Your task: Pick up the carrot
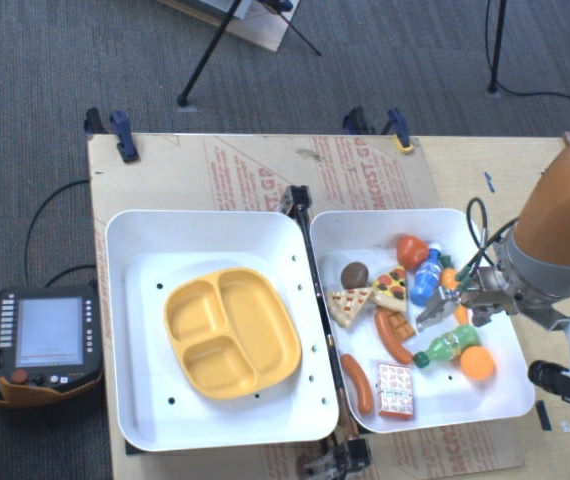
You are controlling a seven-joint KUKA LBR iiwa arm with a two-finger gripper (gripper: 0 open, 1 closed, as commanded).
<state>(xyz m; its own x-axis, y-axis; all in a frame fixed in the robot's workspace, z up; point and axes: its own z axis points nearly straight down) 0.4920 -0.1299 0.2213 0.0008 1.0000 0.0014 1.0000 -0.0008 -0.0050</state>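
Note:
The carrot (450, 279) is a small orange piece with a green top, lying in the right bin (505, 393) between the blue bottle (426, 276) and the green bottle (447, 346). My gripper (449, 304) is low over it, reaching in from the right, and covers most of it. Another bit of orange (462, 316) shows just below the gripper, probably the carrot's other end. I cannot make out whether the carrot is held.
The right bin also holds a red tomato (412, 251), a brown ball (354, 274), pizza slices (350, 305), a sausage (393, 340), a hot dog (357, 383), a red box (396, 390) and an orange (477, 364). The left bin (125, 388) holds a yellow divided plate (231, 331).

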